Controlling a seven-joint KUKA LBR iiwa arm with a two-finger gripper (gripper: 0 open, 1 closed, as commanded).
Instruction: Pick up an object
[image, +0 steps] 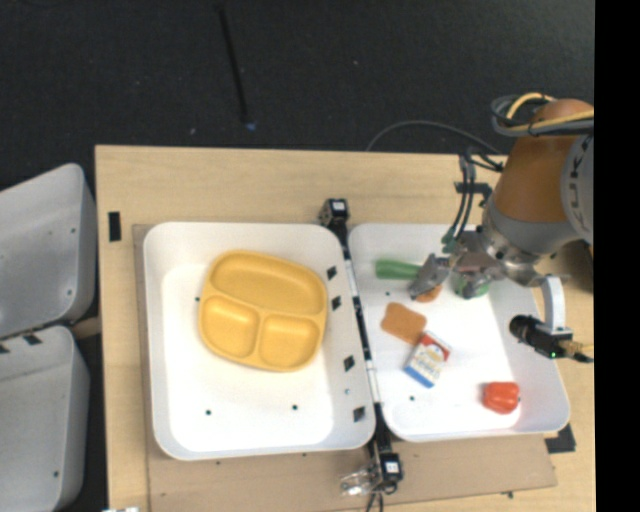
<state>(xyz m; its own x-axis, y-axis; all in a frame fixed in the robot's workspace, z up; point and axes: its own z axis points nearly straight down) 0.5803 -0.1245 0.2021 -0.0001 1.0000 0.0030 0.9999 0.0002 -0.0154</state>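
The grey arm with its orange band reaches in over the right-hand shallow white bin (540, 405), and its end effector (447, 272) hangs low at that bin's far side, toward the desk's (250, 165) back edge. Whether it is spread or closed, and whether it has anything in its grasp, I cannot tell: the metal parts blur together there.

Candidates lie close by. A small orange piece (427, 292) sits just under the end effector's tip, possibly touching it. A green cylindrical object (397, 268) lies just beside it, nearer the divider between the bins. A tan-orange flat block (404, 320) and a small white, red and blue box (428, 359) lie toward the bin's middle, and a red rounded object (502, 396) rests near the bin's front right corner. The left white bin (180, 415) carries a yellow plastic divided tray (264, 308).

The step appears to be settling on the small orange piece. To do it well, I would centre the end effector over that piece, keep clear of the green cylinder, descend squarely, and lift only once the piece is firmly caught.
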